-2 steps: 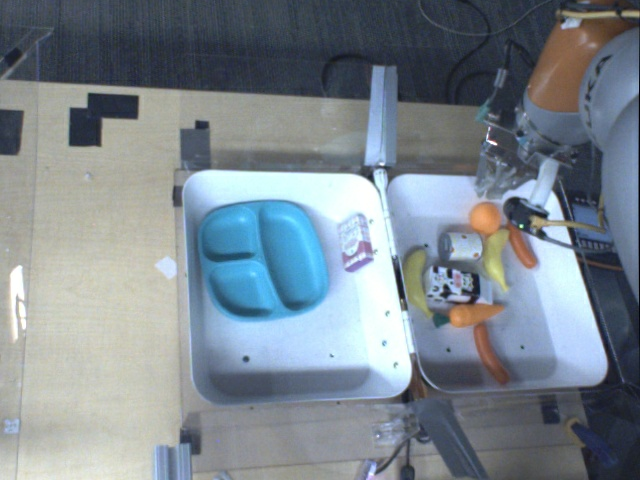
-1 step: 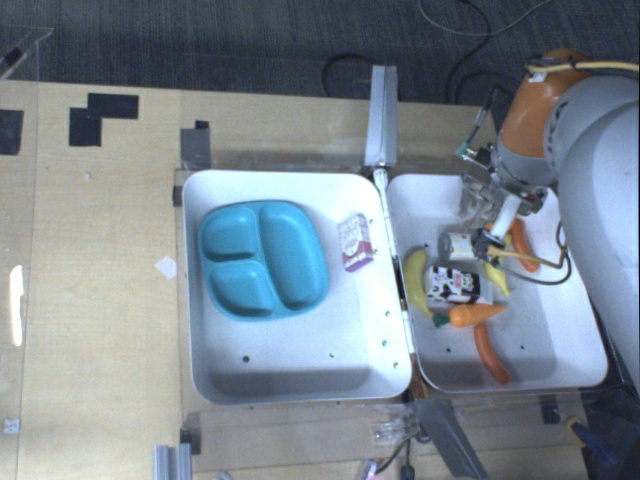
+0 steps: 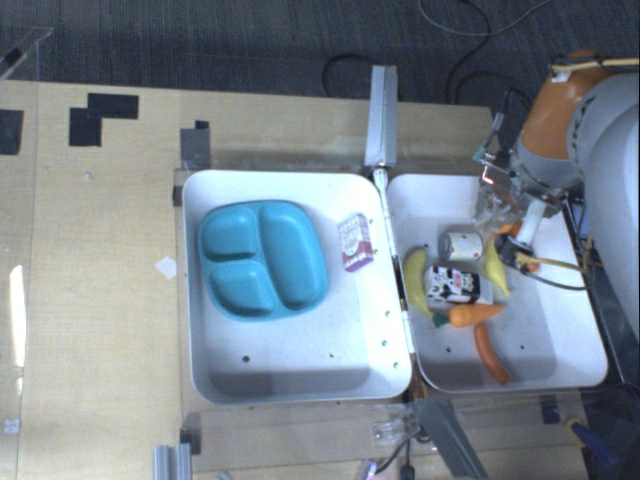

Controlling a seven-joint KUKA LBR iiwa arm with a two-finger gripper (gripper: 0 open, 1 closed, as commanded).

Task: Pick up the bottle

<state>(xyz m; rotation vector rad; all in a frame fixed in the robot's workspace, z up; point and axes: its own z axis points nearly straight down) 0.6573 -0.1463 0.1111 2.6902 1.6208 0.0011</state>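
Note:
The right bin (image 3: 560,363) holds a heap of small items. Among them are a grey cylinder lying on its side (image 3: 460,245) and a black-and-white patterned container (image 3: 452,284). Which of these is the bottle I cannot tell for sure. My gripper (image 3: 497,211) hangs over the bin's upper right part, just right of and above the grey cylinder. A pale, glassy shape sits at its tip, and I cannot make out whether that is an object or part of the gripper. The arm's orange band (image 3: 548,118) is above it.
Two yellow bananas (image 3: 417,280) (image 3: 495,266), an orange carrot (image 3: 475,315) and a reddish sausage (image 3: 490,356) crowd the patterned container. The left bin (image 3: 300,368) holds a blue divided plate (image 3: 263,258) and a small pink-and-white carton (image 3: 355,242). A metal divider post (image 3: 382,118) stands between the bins.

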